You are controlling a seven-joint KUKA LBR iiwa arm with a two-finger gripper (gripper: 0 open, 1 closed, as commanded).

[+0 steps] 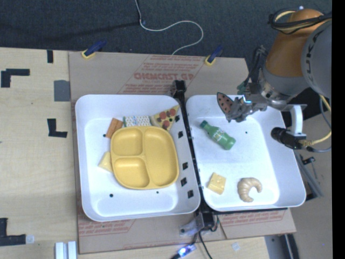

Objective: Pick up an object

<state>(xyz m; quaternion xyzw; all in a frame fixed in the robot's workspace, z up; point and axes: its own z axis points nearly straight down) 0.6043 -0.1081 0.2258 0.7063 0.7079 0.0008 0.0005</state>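
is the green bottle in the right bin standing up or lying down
Lying down. The green bottle rests on its side on the floor of the right bin, with its cap end pointing toward the upper left.

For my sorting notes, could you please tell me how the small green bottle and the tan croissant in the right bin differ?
The small green bottle is slim and straight, lying diagonally at mid-bin; the tan croissant is curved and plump, near the front edge. Both rest loose on the right white bin floor.
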